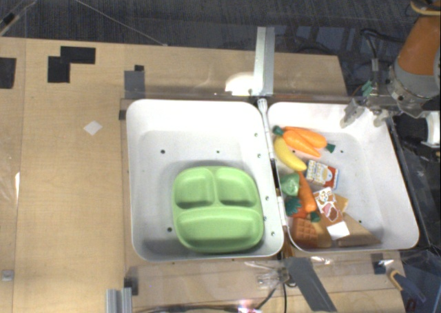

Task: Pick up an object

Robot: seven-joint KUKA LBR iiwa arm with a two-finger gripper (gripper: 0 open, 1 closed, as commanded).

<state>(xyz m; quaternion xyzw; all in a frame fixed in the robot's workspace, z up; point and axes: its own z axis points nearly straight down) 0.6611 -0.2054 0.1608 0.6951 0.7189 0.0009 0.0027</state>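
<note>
Looks like the pick is only getting set up here, nothing grabbed so far. Going big to small: the light wooden tabletop [62, 187] is carrying two shallow white plastic bins. The left bin [148, 132] is holding a green three-compartment plastic tray [217, 209] in the lower middle of the frame. The right bin [386, 187] is holding the pile of toy food, bunched along its left wall: an orange toy carrot [303, 139], a yellow toy banana [288, 154] just below it, a small red-and-white carton [321, 174], and a brown waffle piece [309, 232] at the bottom.

The grey arm with the orange band [420, 49] is hanging at the upper right of the frame, with the gripper [365, 108] over the bin's top right corner, well apart from the pile. Can't tell how the jaws are set.

I'd guess the next move is sliding left and coming down on the carrot or banana, since they're sitting on top.
</note>
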